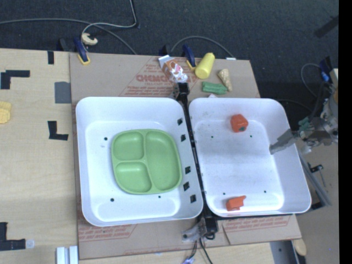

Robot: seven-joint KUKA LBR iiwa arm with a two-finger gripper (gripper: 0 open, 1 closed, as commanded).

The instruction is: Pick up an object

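Observation:
Two small orange objects lie in the right bin [286, 186]: one with a dark spot [238, 123] near the far wall, and a flatter one [235, 203] near the front wall. A green divided plate [146, 161] rests in the middle of the left bin [93, 125]. My gripper [281, 141] hangs at the right bin's right rim, reaching in from the right. It is well to the right of the upper orange object and above and to the right of the lower one. Nothing shows held in it.
Behind the bins, on the cardboard, lie a yellow object [204, 65], a green piece [213, 87], a beige cone [224, 80] and a small printed packet [174, 69]. Black clips [186, 142] run along the seam between the bins. Cables trail across the dark floor at the back.

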